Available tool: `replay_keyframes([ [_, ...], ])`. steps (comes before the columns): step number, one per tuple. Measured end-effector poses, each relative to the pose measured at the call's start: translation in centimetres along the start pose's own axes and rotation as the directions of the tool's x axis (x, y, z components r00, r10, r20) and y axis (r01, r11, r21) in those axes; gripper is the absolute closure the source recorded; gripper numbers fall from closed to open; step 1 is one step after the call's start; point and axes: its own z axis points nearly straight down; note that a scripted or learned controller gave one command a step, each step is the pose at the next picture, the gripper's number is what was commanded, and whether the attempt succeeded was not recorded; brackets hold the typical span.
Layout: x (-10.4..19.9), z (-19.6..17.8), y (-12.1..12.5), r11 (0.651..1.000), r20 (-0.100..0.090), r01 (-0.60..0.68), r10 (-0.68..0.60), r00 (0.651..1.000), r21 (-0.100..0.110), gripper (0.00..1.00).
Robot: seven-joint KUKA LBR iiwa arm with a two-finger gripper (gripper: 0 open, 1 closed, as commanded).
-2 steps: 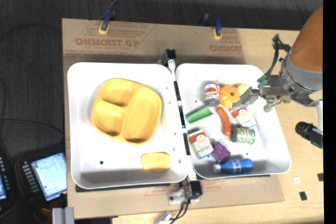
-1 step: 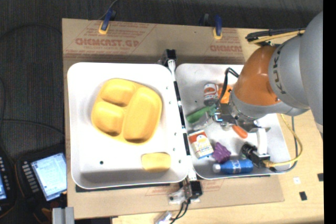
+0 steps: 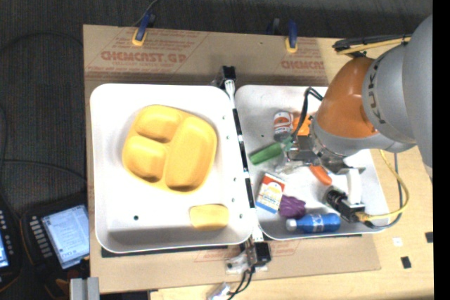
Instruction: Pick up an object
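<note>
Camera view. Two shallow white plastic bins sit side by side on a brown cardboard sheet printed with red lettering and held by two clamps at its far edge.

Left bin: smooth, glossy walls with rounded corners. It holds a large yellow divided tray, moulded plastic with three rounded compartments, lying in the middle. A small yellow block, soft-edged and sponge-like, lies apart from it near the front wall.

Right bin: the grey arm with its orange band enters from the right, and the gripper is low over the middle of the bin. Whether its fingers are apart or together cannot be told; nothing is seen held.

Just left of the gripper lies a green cylindrical object. A small can with a red and white label stands behind it. Toward the front lie a small printed carton, a purple crumpled item beside it, and a blue bottle on its side against the front wall. An orange piece shows beneath the wrist.
</note>
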Motion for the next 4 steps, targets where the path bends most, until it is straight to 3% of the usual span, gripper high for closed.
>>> replay_keyframes([
  [1,0.0,0.0,0.0,1.000,0.000,0.000,0.000,1.000,0.001,0.00],
  [2,0.0,-0.9,0.0,1.000,0.000,0.000,0.000,1.000,0.001,1.00],
  [3,0.0,-0.9,0.0,1.000,0.000,0.000,0.000,1.000,0.001,0.00],
  [4,-0.2,0.9,-4.7,1.000,0.004,0.002,-0.002,1.000,-0.010,0.00],
])
